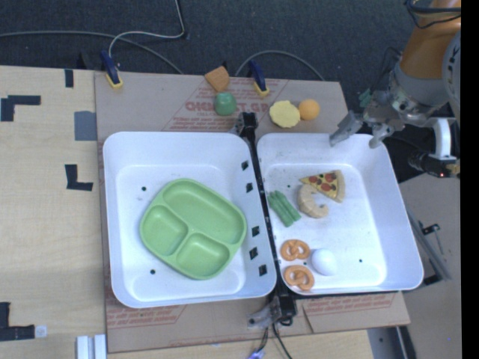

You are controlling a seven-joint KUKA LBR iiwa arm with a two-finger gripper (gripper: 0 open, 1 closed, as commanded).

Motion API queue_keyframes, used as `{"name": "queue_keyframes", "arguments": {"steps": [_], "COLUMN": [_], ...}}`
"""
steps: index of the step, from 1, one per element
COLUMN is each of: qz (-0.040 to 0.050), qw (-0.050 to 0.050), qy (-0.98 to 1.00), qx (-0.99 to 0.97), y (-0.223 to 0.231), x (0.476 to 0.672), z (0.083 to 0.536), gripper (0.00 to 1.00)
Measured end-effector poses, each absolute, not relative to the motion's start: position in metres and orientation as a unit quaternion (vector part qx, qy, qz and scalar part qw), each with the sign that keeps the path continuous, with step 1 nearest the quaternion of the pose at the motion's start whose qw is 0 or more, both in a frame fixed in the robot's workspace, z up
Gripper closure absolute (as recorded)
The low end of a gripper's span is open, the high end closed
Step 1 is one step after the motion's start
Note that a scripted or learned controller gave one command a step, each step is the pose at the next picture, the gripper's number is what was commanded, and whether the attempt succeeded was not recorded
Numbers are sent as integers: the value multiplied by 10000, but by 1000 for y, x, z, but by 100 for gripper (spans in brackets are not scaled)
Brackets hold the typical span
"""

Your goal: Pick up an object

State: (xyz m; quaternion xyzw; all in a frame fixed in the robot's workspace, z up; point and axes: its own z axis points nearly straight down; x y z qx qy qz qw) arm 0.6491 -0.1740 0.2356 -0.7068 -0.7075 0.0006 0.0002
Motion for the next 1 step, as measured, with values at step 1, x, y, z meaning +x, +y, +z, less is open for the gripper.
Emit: {"name": "queue_keyframes", "arguments": {"steps": [1], "qz": [-3], "qw": [-6], "qy": [-7075], "qx": [-7067], "y": [-182], "x": [604], "z": [87], "gripper": [0]}}
